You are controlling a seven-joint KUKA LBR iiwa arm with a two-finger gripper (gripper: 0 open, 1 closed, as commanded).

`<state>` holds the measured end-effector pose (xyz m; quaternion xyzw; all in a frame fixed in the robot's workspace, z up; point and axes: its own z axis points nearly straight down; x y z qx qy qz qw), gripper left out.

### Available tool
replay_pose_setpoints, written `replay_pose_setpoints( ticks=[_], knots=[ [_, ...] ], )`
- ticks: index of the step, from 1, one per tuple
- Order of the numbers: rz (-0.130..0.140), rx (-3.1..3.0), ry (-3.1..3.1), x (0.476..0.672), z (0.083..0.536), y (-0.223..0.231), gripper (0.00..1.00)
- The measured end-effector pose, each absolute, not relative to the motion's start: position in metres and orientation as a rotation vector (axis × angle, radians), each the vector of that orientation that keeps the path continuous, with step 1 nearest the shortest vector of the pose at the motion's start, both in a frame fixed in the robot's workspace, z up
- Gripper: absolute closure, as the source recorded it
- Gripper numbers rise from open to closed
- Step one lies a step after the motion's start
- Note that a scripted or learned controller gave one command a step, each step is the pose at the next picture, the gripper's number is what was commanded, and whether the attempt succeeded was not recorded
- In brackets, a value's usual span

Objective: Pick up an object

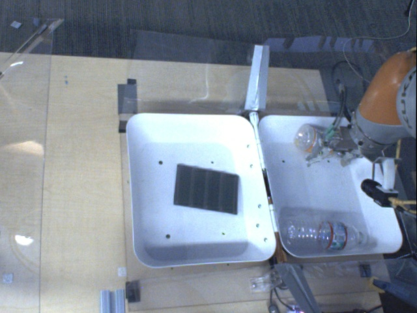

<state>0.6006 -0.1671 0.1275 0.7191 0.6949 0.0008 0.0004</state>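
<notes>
Looking down from the fixed camera, we see two white bins side by side on the wooden bench. The left bin (150, 142) holds a dark ribbed rectangular pad (206, 189) lying flat near its middle. In the right bin (283, 181), a clear plastic bottle (322, 234) lies on its side along the near wall, and a small clear rounded object (305, 137) sits near the far wall. The arm (391, 100) reaches in from the right, and its gripper (326, 150) hangs low just beside that rounded object; we cannot tell whether it grasps anything.
</notes>
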Motion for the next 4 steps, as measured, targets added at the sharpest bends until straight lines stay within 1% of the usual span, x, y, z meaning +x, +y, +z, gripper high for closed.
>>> replay_pose_setpoints(
  ticks=[1, 2, 3, 4],
  knots=[
    [-0.036, 1.865, 2.56, 0.647, 0.085, -0.149, 0.0],
    [0.004, 2.004, 2.411, 0.659, 0.136, -0.206, 0.0],
    [0.006, 2.206, 2.227, 0.575, 0.263, -0.206, 0.0],
    [0.005, 2.106, 2.324, 0.541, 0.217, -0.205, 0.0]
  ],
)
